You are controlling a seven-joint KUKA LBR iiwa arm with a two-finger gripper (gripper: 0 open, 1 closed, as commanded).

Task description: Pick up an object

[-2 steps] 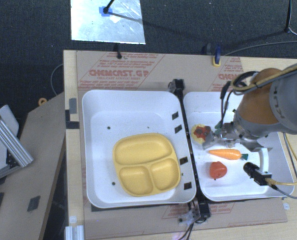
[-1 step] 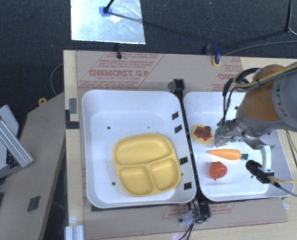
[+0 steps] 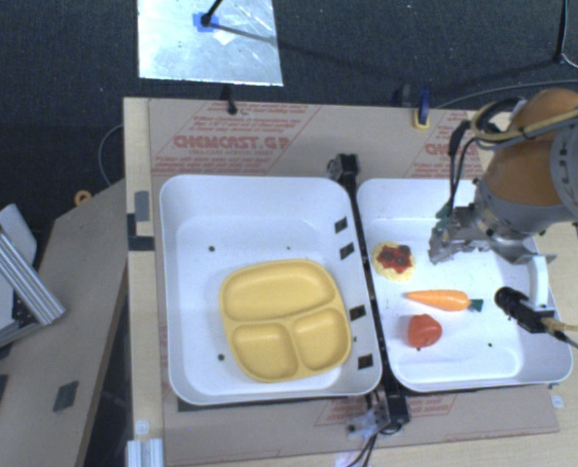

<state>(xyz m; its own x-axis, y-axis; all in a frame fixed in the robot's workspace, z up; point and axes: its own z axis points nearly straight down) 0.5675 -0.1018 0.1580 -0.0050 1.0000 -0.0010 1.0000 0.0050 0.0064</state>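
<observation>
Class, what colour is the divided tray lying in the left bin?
Pale yellow. The divided tray shows clearly in the camera view, lying in the left bin.

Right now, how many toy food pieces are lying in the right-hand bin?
3: a small pizza near the bin's left wall, a carrot in the middle, a red tomato just below it. The arm could be hiding more.

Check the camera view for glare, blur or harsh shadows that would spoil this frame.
Camera view: lighting is even and soft, the carrot and yellow tray read sharp; the foil sheet up top glares brightly; the hand looks slightly smeared, its outline hard to resolve.
</observation>
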